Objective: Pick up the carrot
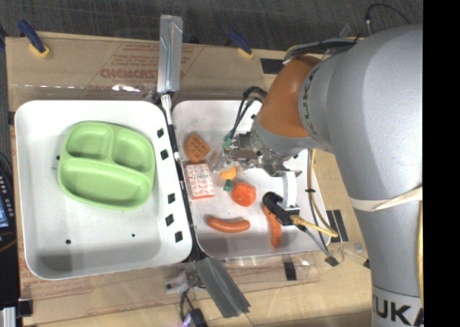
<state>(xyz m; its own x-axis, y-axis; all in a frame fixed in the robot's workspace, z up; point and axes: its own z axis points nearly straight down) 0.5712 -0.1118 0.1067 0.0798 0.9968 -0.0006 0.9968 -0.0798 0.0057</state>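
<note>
The step in hand looked like the approach: the carrot lay on the floor of the right bin, below and to the view's right of the tomato, near the bin's lower edge, and nothing gripped it. The gripper hung above and slightly left of the tomato, well apart from the carrot. Whether its jaws stood wide or narrow could not be told, as the wrist covered them. A small yellow-orange piece sat just above-left of the tomato, close under the gripper; what it was could not be made out. A sausage lay below the tomato, a red-and-white packet to its left, and a waffle up and left of it. The next move probably called for carrying the gripper across the tomato toward the carrot, lining the jaws across its narrow body, and descending without nudging the tomato or the sausage.
</note>
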